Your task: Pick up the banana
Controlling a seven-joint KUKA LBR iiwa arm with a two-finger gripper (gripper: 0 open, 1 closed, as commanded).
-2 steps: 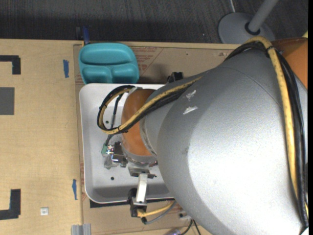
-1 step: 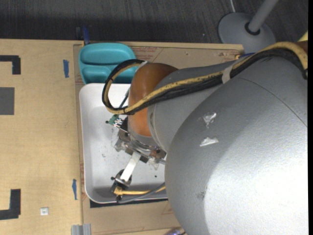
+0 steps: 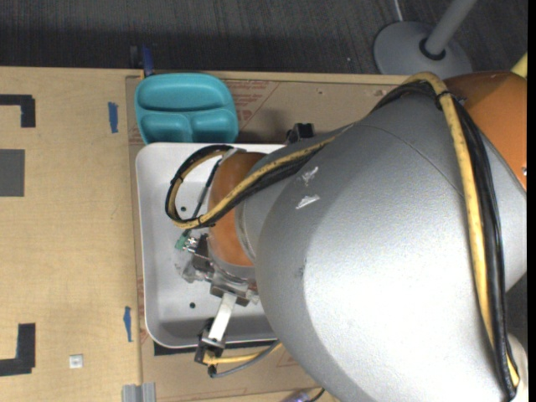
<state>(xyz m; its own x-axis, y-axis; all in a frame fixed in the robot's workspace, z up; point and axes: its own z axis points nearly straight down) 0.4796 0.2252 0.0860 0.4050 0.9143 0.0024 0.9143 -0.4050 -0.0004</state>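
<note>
Hard to tell the claw [image 3: 203, 268] clenched or released, low inside the white bin [image 3: 156, 224] on the worktop [image 3: 67, 224]. Equally hard to place the banana, probably hidden under the wrist [image 3: 230, 224]. Likely light, soft and easily bruised, so best gripped gently across the middle, with the grey arm [image 3: 377, 249] bent steeply over the bin from the right.

You see a white bin [image 3: 155, 249] on the tan bench top [image 3: 67, 241], with its left wall and rounded near corner showing. At its far edge sits a teal moulded tray [image 3: 186, 107]. Blue tape strips [image 3: 113, 117] mark the bench left of the bin, and black tape corners [image 3: 23, 111] lie further left. Beyond the bench, a grey round stand base [image 3: 409, 47] rests on dark carpet [image 3: 251, 15].
</note>
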